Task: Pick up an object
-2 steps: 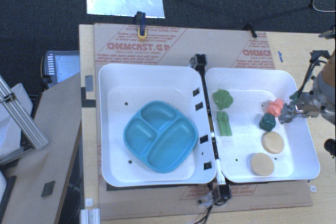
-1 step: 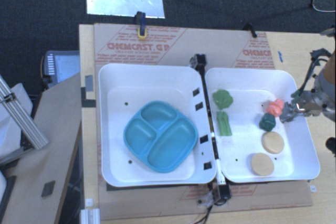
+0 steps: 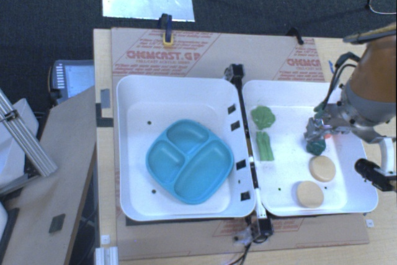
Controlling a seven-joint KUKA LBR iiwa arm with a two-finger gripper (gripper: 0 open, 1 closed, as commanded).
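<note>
Camera view: tool low over a dark green object, grip state unclear; object's long axis indiscernible.

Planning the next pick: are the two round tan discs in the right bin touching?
Apart. The camera view shows white bin floor between the upper tan disc and the lower tan disc.

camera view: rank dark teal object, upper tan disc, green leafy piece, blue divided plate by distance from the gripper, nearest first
Measured from the gripper:
1. Dark teal object, right bin, directly at the gripper.
2. Upper tan disc, right bin, just toward the near edge.
3. Green leafy piece, right bin, by the divider.
4. Blue divided plate, left bin.
</note>
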